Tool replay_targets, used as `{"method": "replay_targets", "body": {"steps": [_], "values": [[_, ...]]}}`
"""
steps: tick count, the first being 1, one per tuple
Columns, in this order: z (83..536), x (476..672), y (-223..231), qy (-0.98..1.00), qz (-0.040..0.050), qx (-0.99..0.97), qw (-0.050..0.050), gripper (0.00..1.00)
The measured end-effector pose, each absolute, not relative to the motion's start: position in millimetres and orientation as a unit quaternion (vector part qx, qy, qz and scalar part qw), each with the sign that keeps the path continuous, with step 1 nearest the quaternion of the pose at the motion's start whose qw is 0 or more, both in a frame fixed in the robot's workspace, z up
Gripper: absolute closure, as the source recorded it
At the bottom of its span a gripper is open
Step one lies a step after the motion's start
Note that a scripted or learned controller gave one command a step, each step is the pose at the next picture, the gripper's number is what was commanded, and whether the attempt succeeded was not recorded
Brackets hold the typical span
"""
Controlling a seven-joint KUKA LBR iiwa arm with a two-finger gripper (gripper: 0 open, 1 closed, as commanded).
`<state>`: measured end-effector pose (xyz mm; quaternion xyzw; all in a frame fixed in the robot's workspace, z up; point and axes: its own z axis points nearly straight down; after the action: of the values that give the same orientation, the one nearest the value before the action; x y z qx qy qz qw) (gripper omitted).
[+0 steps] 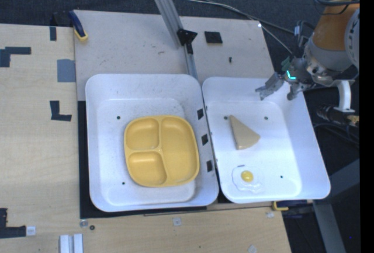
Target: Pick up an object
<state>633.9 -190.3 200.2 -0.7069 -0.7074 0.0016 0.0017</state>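
Observation:
A tan wedge-shaped piece lies near the middle of the right bin. A fried egg toy, white with a yellow yolk, lies near that bin's front edge. My gripper hangs over the bin's far right corner, up and to the right of the wedge. Its two fingers are spread apart with nothing between them. A yellow divided plate rests in the left bin.
A slanted metal pole rises from the bench behind the two bins. Black cables run across the dark floor at the back. A yellow and blue clamp sits at the bench's far left corner.

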Motion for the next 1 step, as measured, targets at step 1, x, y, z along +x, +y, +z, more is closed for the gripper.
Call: {"method": "replay_targets", "body": {"steps": [1], "values": [[201.8, 634.8, -190.3, -0.708, 0.0006, -0.707, 0.0, 0.0]]}}
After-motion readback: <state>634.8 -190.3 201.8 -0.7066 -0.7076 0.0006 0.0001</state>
